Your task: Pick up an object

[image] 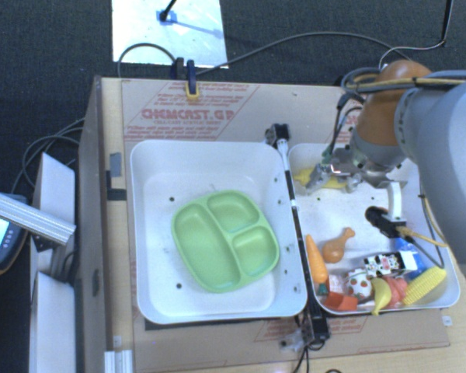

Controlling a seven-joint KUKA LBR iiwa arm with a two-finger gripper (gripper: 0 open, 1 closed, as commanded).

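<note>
My gripper (327, 175) is low in the far left corner of the right bin (377, 158). It sits directly over a flat yellow object (302, 179) lying on the bin floor, and yellow shows on both sides of it. Whether anything is between the fingers is hidden by the wrist. Further forward in the same bin lie an orange carrot (316, 261) along the left wall and a tan drumstick (339, 245).
A heap of toys fills the right bin's near edge: a yellow corn cob (424, 285), a yellow banana (381, 296), a white ball (359, 286), a black-and-white box (384, 264). The left bin (151, 208) holds a green divided plate (225, 239).
</note>
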